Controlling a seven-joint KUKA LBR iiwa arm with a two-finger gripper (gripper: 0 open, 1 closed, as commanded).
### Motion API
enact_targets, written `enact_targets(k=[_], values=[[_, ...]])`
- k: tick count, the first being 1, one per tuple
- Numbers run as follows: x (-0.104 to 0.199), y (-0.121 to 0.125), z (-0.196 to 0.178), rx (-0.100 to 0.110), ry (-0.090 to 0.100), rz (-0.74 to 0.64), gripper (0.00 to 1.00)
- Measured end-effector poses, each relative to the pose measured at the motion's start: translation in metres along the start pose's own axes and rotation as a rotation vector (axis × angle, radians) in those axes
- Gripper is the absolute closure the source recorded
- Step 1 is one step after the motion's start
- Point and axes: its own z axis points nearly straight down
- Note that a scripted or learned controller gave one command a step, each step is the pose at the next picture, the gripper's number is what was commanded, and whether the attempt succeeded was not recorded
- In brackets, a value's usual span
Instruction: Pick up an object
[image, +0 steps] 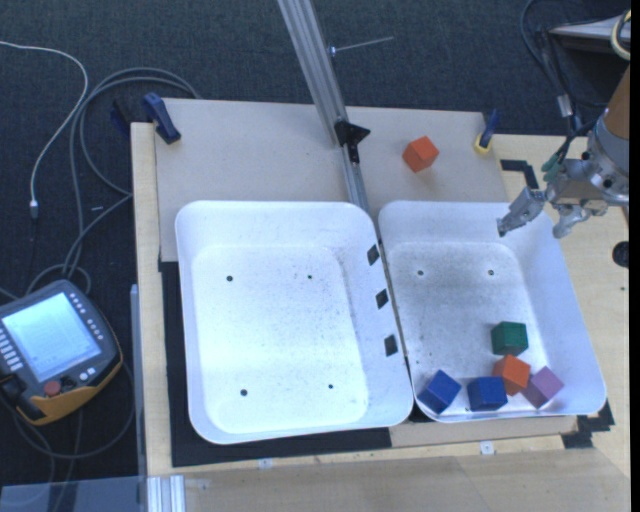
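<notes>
Blocks, small matte cubes (510, 337), cluster in the speckled right bin (570, 290); the tool (545, 218) hangs spread, holding nothing.

No legible text, label, brand or number anywhere. Lit screen of the handheld pendant (50, 337) too blurred to read.

Dark carpet floor (60, 130) under wooden bench (250, 150)

Five small blocks (500, 375) cluster in the right bin's (570, 290) near corner.
</notes>
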Motion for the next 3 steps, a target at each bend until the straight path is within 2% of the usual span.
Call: enact_targets(k=[1, 2, 3], values=[[-0.016, -0.021, 0.152, 0.007, 0.003, 0.002, 0.00], [-0.026, -0.076, 0.159, 0.003, 0.001, 0.004, 0.00], [-0.025, -0.072, 0.147, -0.007, 0.000, 0.001, 1.00]])
